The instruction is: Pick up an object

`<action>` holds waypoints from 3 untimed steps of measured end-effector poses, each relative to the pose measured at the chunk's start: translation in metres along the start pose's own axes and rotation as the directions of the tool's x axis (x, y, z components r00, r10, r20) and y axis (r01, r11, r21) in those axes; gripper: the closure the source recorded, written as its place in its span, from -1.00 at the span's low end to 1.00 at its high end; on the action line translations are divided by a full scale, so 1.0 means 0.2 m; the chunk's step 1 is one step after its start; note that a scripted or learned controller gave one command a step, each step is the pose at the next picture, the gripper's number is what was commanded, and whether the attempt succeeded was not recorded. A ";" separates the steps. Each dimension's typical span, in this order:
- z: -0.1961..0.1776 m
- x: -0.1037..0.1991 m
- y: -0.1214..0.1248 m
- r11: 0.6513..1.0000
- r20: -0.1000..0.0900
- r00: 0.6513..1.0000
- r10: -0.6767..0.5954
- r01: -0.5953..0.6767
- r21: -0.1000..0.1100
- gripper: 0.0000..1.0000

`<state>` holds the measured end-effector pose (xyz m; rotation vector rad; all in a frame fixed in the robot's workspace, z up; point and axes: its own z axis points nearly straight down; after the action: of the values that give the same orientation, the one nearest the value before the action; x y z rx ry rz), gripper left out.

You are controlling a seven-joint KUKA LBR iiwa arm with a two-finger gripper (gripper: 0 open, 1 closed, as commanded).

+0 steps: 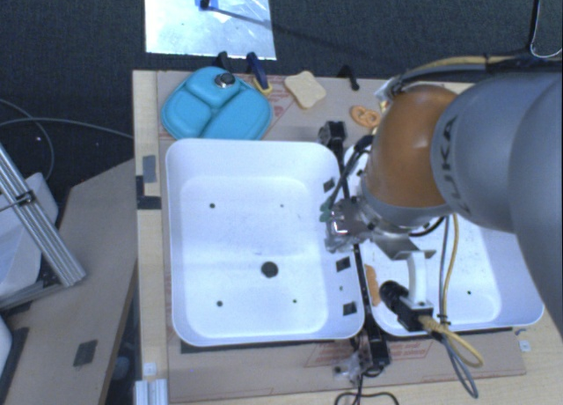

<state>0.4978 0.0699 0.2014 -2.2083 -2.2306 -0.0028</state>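
Bench of pale brown board [151, 245], seen from above at a slant, carrying two shallow white plastic bins side by side. Beyond it, at upper left on the dark carpet, lies a shiny silver square sheet [189, 16]. Along the bench's back edge sit a light blue plastic divided container [215, 106], then a small tan bread-slice-shaped piece [305, 88], then a small orange pretzel-shaped piece [362, 115]. The left bin [189, 218] has a small dark round spot [269, 268] near its middle; whether this is a loose thing or a mark on the bin floor cannot be told. The metal gripper [341, 229] hangs over the strip between the two bins, about halfway back, and whether it is open or closed cannot be told. A small orange elongated piece [371, 284] lies at the left edge of the right bin [497, 293], near the gripper on the side toward the view's bottom edge, partly hidden by the robot. The grey arm [510, 148] with its orange band reaches in from the right. Pale letters on its casing beside the band read as part of "KUKA".
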 end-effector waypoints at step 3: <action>-0.82 0.27 0.09 1.000 -0.002 1.000 0.002 -0.002 -0.018 1.00</action>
<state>0.5156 0.1230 0.3655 -2.2186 -2.2365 -0.0251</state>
